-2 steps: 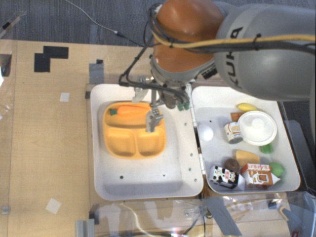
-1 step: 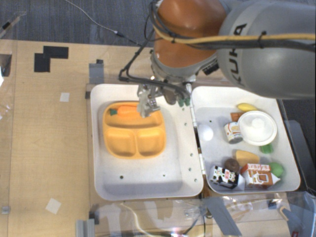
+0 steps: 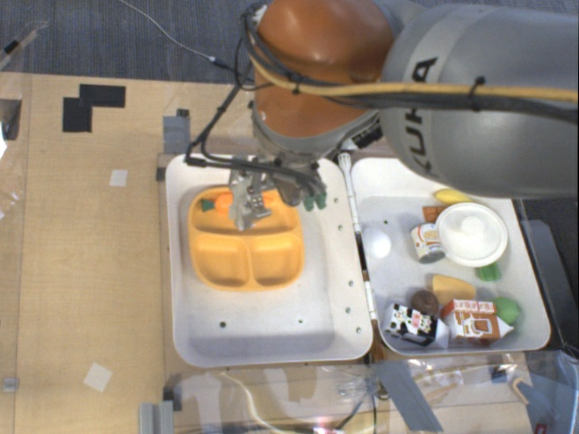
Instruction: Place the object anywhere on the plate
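hung low over the back compartment of the yellow divided plate (image 3: 244, 253), the end effector (image 3: 251, 208) a grey cluster of metal under the orange wrist band (image 3: 321, 39). could not tell from this angle how wide it stood, nor whether anything sat pinched in it. lay just to its left, in that same back compartment, a small orange object with a green tip (image 3: 215, 203), most likely a toy carrot; looked to be resting on the plate, near the end effector, contact impossible to judge. judged the task at or close to its release step.

could go wrong from here in a few ways. might drag the carrot along on the way up if some part caught on it, tipping it over the plate's low rim into the left white bin (image 3: 317, 333). might nudge the light plate itself and shift it in the bin. might also snag the black cable (image 3: 210, 129) looping off the wrist on the bin's edge.

sat well apart, in the right white bin (image 3: 534, 333), the other items: a white bowl (image 3: 472, 233), a small can (image 3: 425, 241) beside it, a yellow banana-like piece (image 3: 450, 196) behind, a yellow wedge (image 3: 452, 287), a brown carton (image 3: 472, 321), a black-and-white patterned box (image 3: 413, 324), green pieces (image 3: 507, 311) near the carton. carried both bins on the pale wooden counter (image 3: 81, 269).
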Controlling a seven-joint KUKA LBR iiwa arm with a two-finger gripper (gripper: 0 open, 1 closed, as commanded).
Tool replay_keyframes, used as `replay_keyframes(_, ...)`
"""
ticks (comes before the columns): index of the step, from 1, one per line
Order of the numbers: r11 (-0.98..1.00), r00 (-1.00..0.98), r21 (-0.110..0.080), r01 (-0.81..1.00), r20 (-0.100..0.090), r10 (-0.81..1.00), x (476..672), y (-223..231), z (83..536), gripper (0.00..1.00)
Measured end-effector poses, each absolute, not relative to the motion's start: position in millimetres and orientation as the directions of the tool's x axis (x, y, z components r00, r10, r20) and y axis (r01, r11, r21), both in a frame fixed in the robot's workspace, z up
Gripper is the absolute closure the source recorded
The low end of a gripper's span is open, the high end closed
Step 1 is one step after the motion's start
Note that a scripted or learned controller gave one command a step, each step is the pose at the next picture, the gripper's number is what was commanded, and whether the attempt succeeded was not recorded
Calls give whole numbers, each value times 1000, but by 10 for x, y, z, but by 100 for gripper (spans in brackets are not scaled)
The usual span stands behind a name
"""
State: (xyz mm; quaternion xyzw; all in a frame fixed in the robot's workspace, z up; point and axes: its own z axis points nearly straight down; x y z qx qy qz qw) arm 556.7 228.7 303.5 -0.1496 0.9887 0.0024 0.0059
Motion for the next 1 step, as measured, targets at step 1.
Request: replay_keyframes(1, 956, -956, 2, -293, -10, -293, 5572, 2268, 3024, 0)
